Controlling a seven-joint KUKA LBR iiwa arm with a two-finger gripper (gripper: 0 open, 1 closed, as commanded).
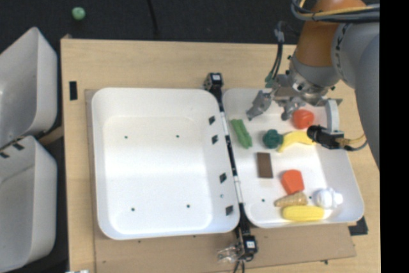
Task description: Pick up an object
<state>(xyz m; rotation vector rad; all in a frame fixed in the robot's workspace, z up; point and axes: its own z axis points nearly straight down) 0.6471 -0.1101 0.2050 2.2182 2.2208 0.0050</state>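
My gripper hangs over the back of the right bin, open, with only bare bin floor showing between its fingers. Just below it lie a green oblong piece and a teal ball, with a yellow piece touching the ball's right side. A red-orange ball sits close to the gripper's right. Farther toward the front are a brown block, an orange block, a tan cone, a white ball and a yellow banana.
The left bin stands beside the right one, with a ridge and black clips between them. The grey arm with its orange band comes in from the upper right. White containers stand off the bench's left edge.
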